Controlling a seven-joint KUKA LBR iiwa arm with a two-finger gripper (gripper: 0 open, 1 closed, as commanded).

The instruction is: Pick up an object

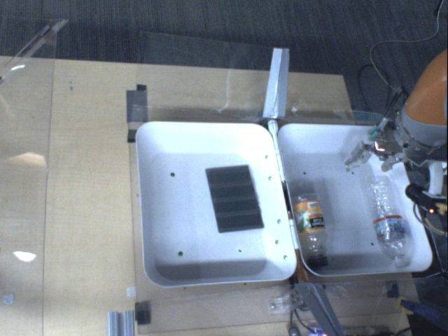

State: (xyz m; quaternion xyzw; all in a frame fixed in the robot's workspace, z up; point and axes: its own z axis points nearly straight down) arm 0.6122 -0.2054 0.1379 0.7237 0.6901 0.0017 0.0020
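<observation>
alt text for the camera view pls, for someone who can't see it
Two shallow white bins sit side by side on a wooden bench, seen from above. The left bin holds a dark ribbed rectangular pad; the right bin holds an amber bottle and a clear plastic bottle. The gripper hovers over the right bin's far right corner.

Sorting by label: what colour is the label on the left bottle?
Orange, on the bottle; camera view.

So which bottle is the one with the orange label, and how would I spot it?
Look in the right bin. Along its left wall lies the orange-label bottle, dark cap toward the near edge. The clear bottle by the right wall is see-through, crinkled.
</observation>
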